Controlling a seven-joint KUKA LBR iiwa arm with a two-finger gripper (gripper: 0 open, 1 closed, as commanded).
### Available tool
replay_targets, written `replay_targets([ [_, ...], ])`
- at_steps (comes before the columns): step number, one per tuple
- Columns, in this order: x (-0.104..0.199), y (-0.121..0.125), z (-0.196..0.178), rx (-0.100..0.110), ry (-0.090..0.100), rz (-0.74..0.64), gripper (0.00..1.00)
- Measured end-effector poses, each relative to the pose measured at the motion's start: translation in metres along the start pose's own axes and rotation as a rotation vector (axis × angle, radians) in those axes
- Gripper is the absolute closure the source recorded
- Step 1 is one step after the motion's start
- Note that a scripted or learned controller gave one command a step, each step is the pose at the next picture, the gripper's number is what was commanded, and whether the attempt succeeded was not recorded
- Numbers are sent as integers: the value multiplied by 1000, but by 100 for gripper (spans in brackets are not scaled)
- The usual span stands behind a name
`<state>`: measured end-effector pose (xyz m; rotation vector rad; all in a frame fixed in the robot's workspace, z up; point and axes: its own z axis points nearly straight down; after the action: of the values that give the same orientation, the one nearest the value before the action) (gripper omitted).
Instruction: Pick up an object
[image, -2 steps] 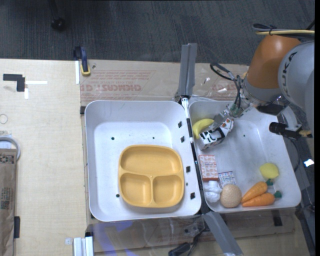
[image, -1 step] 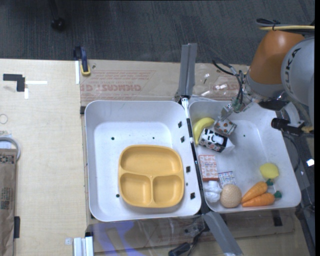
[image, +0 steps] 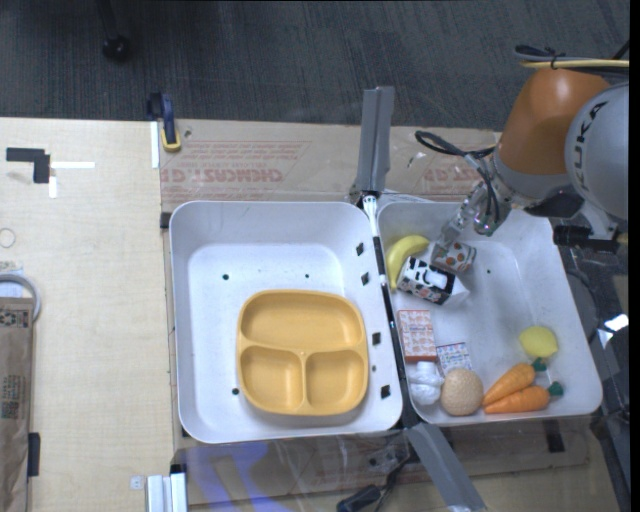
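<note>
Your right bin (image: 560, 300) is crowded: banana (image: 403, 253), black-and-white carton (image: 430, 282), two flat packets (image: 416, 335), egg (image: 461, 391), two carrots (image: 515, 388), lemon (image: 538, 342). The gripper (image: 458, 250) hangs over a small spotted box (image: 456, 257) beside the carton; you cannot tell its grip. Open floor lies mid-bin. The left bin (image: 200, 300) holds a yellow divided plate (image: 302, 352).

Arm (image: 585, 130) was grey, rounded, smooth casing, with a wide glossy orange band (image: 545, 120) above the wrist. Dark lettering ran down the grey shell near the right edge, partly cut off. Thin black cables (image: 455, 150) looped out from the wrist side. Gripper (image: 455, 250) was small, metal-grey, with dark fittings; finger detail was too small to tell.
</note>
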<state>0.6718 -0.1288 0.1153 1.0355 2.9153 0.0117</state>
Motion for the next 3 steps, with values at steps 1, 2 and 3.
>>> replay_targets([
  [1, 29, 12, 0, 6, 6, 443, 100],
  [2, -1, -53, 21, 26, 36, 203, 100],
  [3, -32, -70, 22, 24, 36, 93, 100],
])
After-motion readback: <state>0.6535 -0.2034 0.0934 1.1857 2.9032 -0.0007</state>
